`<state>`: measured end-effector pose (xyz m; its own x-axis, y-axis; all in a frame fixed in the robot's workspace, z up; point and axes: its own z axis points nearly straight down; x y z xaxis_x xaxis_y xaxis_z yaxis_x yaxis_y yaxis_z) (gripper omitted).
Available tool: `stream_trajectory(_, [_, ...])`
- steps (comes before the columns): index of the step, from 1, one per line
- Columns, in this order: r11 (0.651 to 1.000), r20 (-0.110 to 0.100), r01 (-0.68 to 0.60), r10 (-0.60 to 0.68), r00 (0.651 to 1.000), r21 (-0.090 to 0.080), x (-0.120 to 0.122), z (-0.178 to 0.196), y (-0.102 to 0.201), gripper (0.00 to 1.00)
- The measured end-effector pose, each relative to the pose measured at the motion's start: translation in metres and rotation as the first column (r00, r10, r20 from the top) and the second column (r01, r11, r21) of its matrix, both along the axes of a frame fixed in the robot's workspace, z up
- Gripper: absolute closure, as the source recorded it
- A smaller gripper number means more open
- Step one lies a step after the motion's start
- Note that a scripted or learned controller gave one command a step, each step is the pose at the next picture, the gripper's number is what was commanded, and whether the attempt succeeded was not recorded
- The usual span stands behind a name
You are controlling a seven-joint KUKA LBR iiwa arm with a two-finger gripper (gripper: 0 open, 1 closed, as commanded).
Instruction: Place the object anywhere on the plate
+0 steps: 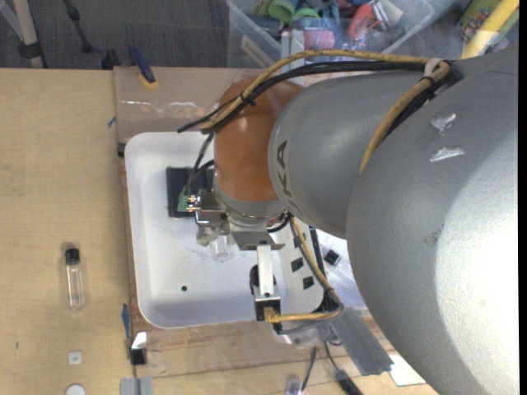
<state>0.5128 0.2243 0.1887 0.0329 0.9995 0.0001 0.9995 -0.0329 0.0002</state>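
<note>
Fingers of the gripper [217, 243] point down into the left bin [156, 245]. The orange band [247, 159] and the metal body below it crowd over them, so whether they stand apart or together cannot be told. Black lettering [282, 164] runs along the grey arm [370, 155] beside the band, but only a few skewed strokes show, too few to read.

Which item is the task's object cannot be told. A flat black rectangle [176, 189] with a green corner sits just left of the gripper body, over the bin's floor. Whether it lies in the bin or is fixed to the gripper is unclear. A dark speck [184, 287] lies on the bin floor nearer the front edge. Small black pieces [297, 266] show on white just beside the arm. A clear vial [74, 276] lies on the wooden bench [49, 155], well left of the bin. A clear tub of coloured toys [329, 11] stands beyond the bench.
</note>
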Motion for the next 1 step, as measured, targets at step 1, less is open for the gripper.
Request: stream_trajectory(1, [0.968,0.002,-0.252,0.252,0.968,-0.001,0.1158,-0.0139,-0.0006,1.00])
